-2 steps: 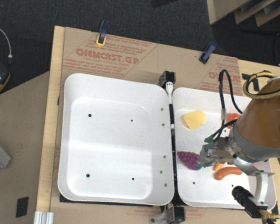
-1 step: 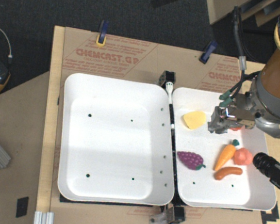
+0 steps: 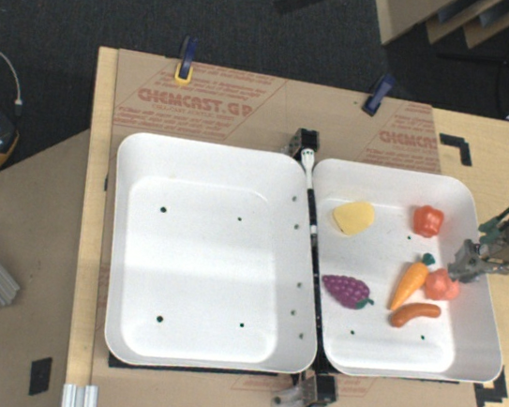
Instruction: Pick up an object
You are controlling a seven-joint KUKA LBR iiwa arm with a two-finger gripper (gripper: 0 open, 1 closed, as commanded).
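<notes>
The gripper (image 3: 466, 266) is being held low at the right edge of the right bin (image 3: 373, 363), and a small pinkish-red toy (image 3: 443, 287) is sitting just below and left of it, right beside the carrot (image 3: 408, 284), whose long axis is running up-and-down with a slight tilt. Whether the claw is apart or together can't really be made out at this size, tbh. The arm is being reached in from the right at a low, near-level slant.
</notes>
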